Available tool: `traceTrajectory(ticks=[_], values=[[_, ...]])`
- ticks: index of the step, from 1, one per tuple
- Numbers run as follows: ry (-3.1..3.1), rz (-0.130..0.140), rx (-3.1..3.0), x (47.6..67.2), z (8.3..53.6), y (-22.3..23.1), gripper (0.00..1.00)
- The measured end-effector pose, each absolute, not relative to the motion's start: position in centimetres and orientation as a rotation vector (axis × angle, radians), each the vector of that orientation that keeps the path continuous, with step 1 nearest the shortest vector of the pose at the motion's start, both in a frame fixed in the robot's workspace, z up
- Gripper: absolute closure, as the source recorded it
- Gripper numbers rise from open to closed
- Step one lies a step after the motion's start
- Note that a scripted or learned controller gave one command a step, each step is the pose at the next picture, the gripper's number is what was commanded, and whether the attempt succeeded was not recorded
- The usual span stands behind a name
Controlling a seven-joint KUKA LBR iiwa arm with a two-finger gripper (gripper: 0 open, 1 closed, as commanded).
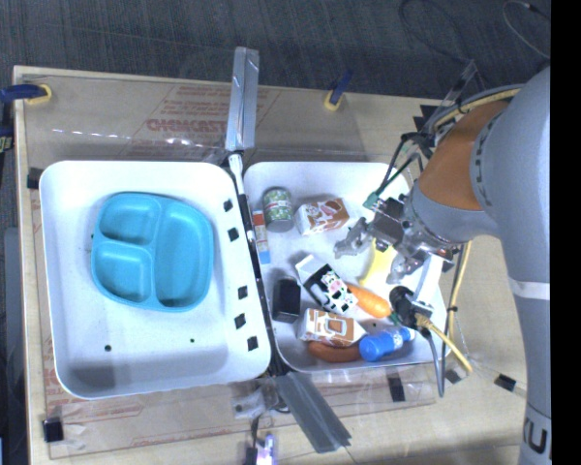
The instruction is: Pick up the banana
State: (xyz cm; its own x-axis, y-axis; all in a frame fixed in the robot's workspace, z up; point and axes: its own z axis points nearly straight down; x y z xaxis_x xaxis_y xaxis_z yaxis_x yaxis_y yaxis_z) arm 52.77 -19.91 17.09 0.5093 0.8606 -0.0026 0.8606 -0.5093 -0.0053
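Note:
The yellow banana (380, 263) lies in the right bin (271, 329) near its right wall, and only a short stretch of it shows under the arm's wrist. My gripper (379, 254) is low over it, reaching in from the right. One silver finger (352, 241) stands to the banana's left and the other finger (405, 266) to its right. The gripper looks open, with the fingers set wider than the banana and straddling it. I cannot tell whether they touch it.
The right bin is crowded: a green can (277, 204), a brown carton (321, 215), a black-and-white box (326, 286), an orange carrot (373, 302), a blue bottle (382, 344) and a snack pack (329, 327). The left bin (77, 356) holds a blue divided tray (155, 250).

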Motion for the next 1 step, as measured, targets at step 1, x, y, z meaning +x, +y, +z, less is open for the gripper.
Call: traceTrajectory(ticks=[1], values=[[-1.559,0.013,-2.718,52.83,17.77,-19.81,1.0]])
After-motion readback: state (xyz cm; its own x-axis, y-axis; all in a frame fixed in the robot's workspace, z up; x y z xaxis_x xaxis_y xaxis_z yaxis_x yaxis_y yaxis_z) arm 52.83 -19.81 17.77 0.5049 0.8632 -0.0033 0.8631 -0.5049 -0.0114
